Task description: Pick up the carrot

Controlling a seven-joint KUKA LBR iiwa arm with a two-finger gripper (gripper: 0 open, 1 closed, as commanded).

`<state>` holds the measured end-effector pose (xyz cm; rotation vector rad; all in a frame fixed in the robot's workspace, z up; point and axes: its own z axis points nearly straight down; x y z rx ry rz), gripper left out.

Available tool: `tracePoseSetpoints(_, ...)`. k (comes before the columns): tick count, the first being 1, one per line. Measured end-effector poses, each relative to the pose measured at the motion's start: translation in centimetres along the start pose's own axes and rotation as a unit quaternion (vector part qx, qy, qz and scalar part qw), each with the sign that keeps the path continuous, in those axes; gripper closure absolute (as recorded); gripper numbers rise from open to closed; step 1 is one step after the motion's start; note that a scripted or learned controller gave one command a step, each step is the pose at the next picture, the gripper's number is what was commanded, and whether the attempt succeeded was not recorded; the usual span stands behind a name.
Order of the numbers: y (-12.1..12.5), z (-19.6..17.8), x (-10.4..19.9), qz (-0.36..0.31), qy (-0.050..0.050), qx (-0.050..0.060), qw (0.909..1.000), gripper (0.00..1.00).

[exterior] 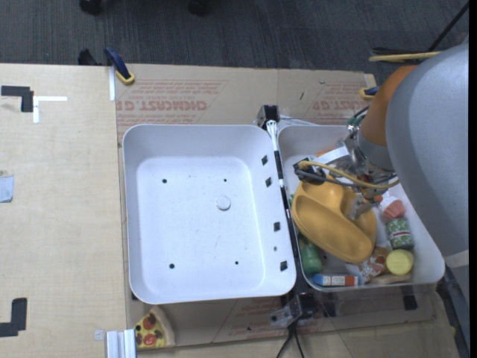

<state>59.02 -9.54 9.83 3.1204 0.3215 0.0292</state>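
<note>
Lighting: even, diffuse, from overhead; moderately bright across the bench, dimmer on the dark carpet (246,21) at 12 o'clock.
Shadows: soft and short; a faint grey band lies inside the left bin (197,207) along its 9 o'clock and 6 o'clock walls; deeper shade sits beneath the arm (440,148) at 3 o'clock.
Glare: mild sheen on the white bin rims and on the yellow bowl (332,226); nothing blown out.
Focus: bench fairly sharp; the arm, nearest the lens, is soft and featureless.
Quality: low resolution, slight grain, small items at 4 o'clock hard to resolve; printed cardboard lettering legible. Slight bowing of straight edges toward the frame borders.
</note>
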Motion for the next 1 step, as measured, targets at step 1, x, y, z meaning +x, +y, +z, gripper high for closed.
tracePoseSetpoints(1,-0.37,0.05,-1.01,-0.001,-0.001,-0.001,1.0000,0.00)
